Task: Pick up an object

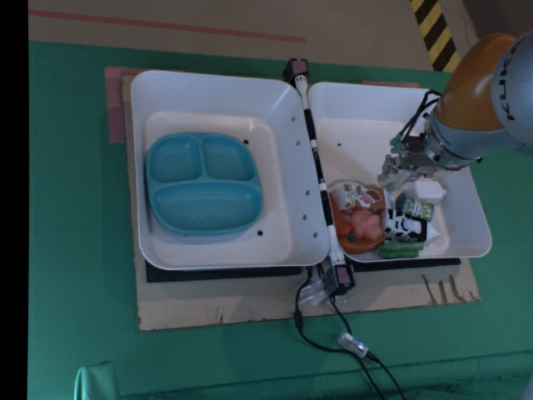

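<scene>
My tool (405,167) hangs over the right bin (366,111), right of centre in the frame, at the end of my grey arm with its orange band (470,90), which enters from the upper right. I cannot tell from this view how the tool is set, apart or together, and nothing shows between its tips.

The candidate objects are crowded into the lower part of the right bin. A round orange-rimmed bowl with pink contents (358,217) lies against the divider side. A black-and-white cow-patterned item (406,226) sits just right of it, a dark green can (415,206) lies above that, a small white block (430,192) sits near the tool, and a green piece (400,251) rests at the bin's lower rim. The tool is just above and beside this cluster.

The upper half of the right bin is bare white floor. The rim runs close on the right and lower sides of the cluster.

The left bin (216,90) holds a blue three-compartment plate (204,183), with open margin around it on all sides. A black-and-white rail (316,157) separates the bins.

Both bins rest on cardboard (250,311) over the green bench (75,223). A cable (333,327) trails toward the lower edge. Tan floor with a hazard stripe (429,15) fills the top.
</scene>
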### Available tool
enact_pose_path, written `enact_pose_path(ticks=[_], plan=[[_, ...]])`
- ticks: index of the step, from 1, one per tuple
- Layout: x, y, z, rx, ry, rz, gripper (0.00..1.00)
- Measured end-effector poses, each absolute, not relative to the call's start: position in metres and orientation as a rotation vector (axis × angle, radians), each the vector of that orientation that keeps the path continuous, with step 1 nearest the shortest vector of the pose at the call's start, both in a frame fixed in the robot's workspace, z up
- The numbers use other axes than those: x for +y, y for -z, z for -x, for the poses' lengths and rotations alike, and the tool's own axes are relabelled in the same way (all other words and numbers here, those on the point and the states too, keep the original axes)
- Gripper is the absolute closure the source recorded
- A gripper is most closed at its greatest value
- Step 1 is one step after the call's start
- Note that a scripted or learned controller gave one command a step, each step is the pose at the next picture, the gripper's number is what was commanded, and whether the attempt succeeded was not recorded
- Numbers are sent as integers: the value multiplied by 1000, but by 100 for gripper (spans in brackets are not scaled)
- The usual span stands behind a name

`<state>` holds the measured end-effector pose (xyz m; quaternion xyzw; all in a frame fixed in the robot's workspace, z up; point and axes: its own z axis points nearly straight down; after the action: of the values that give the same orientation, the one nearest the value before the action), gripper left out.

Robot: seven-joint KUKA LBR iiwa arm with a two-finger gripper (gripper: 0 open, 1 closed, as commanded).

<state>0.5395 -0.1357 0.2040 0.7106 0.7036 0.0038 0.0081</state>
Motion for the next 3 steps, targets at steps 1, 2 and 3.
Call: enact_pose_path(ticks=[1,2,3], plan=[[-135,-204,-540,2200,-13,-2221,0],[-137,-216,-541,2190,-16,-2221,100],[-121,-262,-599,2212,-2,-2221,100]])
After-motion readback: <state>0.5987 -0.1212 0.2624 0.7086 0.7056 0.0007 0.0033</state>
